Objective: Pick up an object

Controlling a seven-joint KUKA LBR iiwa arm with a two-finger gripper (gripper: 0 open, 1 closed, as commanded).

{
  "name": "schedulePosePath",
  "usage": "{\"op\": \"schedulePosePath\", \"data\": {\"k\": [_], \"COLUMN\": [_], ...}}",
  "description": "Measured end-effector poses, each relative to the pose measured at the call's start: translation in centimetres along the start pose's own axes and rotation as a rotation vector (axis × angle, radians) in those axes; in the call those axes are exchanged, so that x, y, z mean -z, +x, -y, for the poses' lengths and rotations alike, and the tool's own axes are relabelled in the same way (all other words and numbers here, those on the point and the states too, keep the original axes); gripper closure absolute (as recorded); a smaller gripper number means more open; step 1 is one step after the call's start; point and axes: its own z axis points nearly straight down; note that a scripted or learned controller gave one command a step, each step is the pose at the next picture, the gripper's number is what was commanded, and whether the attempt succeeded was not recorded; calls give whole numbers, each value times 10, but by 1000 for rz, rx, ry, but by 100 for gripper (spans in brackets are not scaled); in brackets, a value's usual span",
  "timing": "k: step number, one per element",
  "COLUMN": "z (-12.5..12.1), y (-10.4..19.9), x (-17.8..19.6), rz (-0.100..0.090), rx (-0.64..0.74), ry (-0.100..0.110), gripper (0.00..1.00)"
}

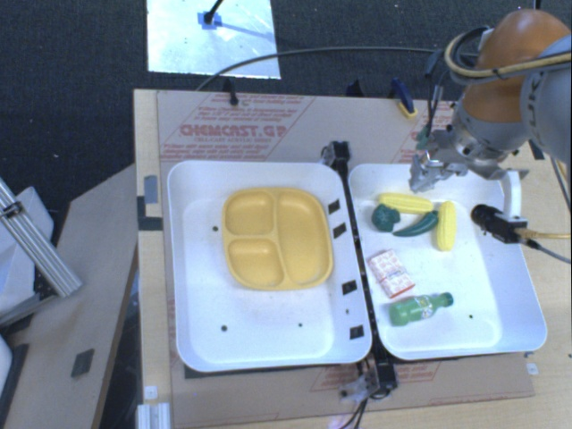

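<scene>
Red lettering reading "CHEMCAST" is seen printed on the brown protective sheet (pixel 237 125) lying under the two bins, behind the left one. Smaller red lines are printed above and below that word, but they cannot be made out. The red-and-white packet (pixel 391 273) bears print too small to be read.

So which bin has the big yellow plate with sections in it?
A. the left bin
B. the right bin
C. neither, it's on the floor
A: the yellow sectioned plate lies in the left bin, while the right bin holds the toy corn, the green bottle and other small things.
</scene>
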Motion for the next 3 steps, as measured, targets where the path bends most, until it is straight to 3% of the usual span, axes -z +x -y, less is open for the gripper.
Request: {"op": "schedulePosePath", "data": {"k": [1, 3], "z": [-4, 32], "y": [2, 93], "x": [44, 28], "rz": [0, -3], "rx": [1, 5], "ry": [1, 8], "gripper": [100, 100]}}
